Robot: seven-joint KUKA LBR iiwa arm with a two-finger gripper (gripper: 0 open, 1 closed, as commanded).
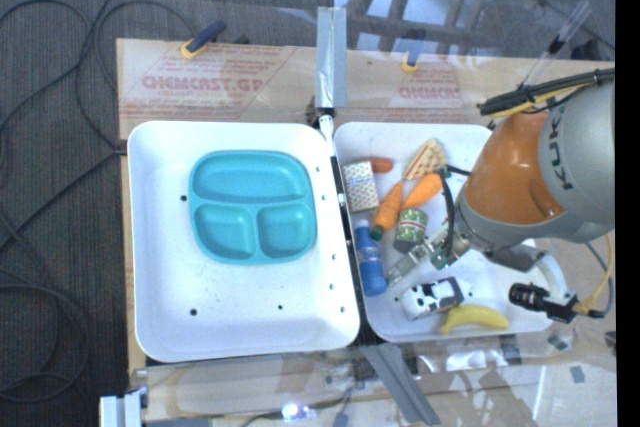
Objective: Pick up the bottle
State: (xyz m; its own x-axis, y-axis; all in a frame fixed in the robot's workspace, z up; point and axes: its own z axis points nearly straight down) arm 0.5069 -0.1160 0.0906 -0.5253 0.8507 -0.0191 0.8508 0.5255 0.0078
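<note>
Camera view, from above at a slant. Your grey arm with the orange band (520,180) reaches in from the right and hangs over the right-hand shallow white bin (520,327). The gripper (432,250) sits low among the clutter, likely positioned for a descent; you cannot tell how it is set.

The small clear plastic bottle with blue liquid and a blue cap (368,260) lies on its side along the left wall of that bin, just left of the gripper, nothing gripping it.

Same bin: two orange carrot-shaped toys (405,200), a yellow banana (474,318), a black-and-white toy (432,297), a patterned cylinder (360,185).

Left white bin (160,315): one turquoise three-compartment tray (253,205), compartments bare. Both bins sit on the desk (200,80).
</note>
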